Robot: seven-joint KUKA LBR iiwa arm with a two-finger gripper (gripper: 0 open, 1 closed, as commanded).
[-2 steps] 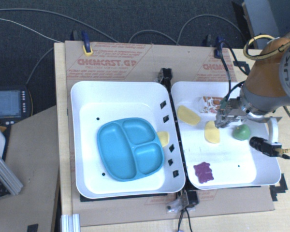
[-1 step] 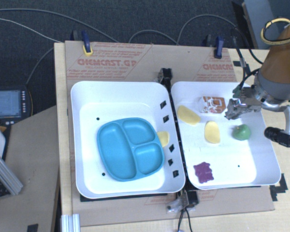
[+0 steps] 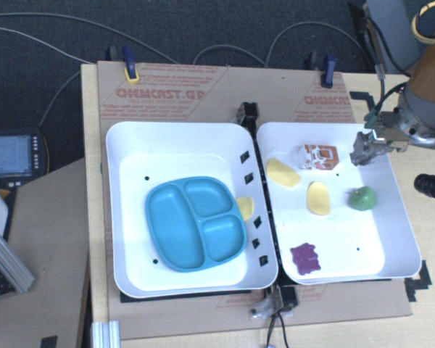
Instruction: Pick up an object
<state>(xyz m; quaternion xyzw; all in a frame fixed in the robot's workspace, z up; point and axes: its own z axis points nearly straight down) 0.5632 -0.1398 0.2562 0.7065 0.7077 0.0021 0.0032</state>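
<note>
Approach is the step I judge to be in hand: the gripper (image 3: 364, 151) hangs over the far right corner of the right bin (image 3: 391, 261), with nothing visible between its tips, and I cannot tell how it is set. No object is lifted yet. In that bin I see a small printed packet (image 3: 320, 156) near the far edge, just beside the gripper; a pale yellow piece (image 3: 283, 173) toward the left wall; a second yellow piece (image 3: 318, 198) near the middle; a green ball (image 3: 362, 198) close to the right edge, just in front of the gripper; and a purple item (image 3: 305, 257) at the near edge. The left bin (image 3: 123, 252) carries a blue divided tray (image 3: 194, 223) with a yellow scrap (image 3: 245, 208) at its right rim. My guess is that the packet or the green ball is the nearest candidate. The next move calls for me to centre over one of them, descend until the tips straddle it, then close and lift; the ball may roll away.
</note>
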